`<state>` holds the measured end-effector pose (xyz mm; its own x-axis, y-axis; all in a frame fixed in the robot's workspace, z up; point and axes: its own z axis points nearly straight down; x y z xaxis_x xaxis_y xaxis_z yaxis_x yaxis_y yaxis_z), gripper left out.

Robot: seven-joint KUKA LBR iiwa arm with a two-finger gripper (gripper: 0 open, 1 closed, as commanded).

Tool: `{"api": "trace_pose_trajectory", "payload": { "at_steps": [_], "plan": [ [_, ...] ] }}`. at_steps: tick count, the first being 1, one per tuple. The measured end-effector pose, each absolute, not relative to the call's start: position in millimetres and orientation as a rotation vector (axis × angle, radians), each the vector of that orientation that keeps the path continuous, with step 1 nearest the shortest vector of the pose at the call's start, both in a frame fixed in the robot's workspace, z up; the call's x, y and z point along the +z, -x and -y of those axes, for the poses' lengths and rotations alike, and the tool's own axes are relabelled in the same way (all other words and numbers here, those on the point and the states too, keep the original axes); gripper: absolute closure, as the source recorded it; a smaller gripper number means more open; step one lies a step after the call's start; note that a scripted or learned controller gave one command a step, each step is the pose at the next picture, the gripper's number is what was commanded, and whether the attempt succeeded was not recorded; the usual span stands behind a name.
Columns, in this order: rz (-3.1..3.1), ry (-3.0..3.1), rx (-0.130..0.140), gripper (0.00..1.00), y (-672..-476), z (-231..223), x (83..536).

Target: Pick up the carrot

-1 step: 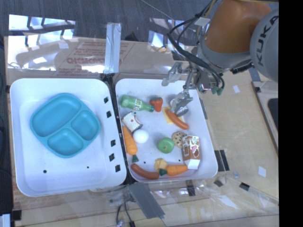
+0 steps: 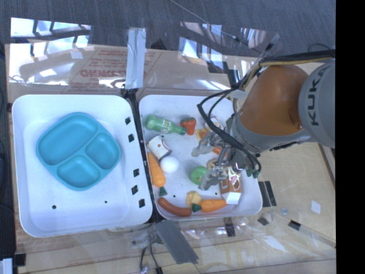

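Grey gripper [image 2: 210, 163] hangs over the right bin [image 2: 249, 201], fingers spread, pinching nothing, by a green ball [image 2: 198, 174]. One carrot [image 2: 156, 171] lies at the bin's left wall. Dark carpet lies far behind the bench.

Dark grey ribbed floor [image 2: 85, 1] fills the top of the frame. Below it, a bench [image 2: 296, 181] topped with brown cardboard [image 2: 85, 67] under glossy clear plastic sheeting [image 2: 51, 30] reflects bright window-like light patches.
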<state>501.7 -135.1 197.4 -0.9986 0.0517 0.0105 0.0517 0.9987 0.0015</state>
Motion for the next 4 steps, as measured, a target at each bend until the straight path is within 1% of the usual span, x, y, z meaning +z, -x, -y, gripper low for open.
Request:
{"api": "trace_pose_trajectory", "payload": {
  "at_steps": [1, 2, 3, 4],
  "plan": [
    [3.079, 0.613, 0.0, 0.0, -568.8, 174, 89],
    [3.076, 0.596, 0.0, 1.0, -569.1, 171, 95],
    [3.135, 0.207, 0.0, 1.0, -638.6, 208, 90],
    [3.097, -0.514, -0.004, 1.0, -633.3, 205, 101]
  ]
}}
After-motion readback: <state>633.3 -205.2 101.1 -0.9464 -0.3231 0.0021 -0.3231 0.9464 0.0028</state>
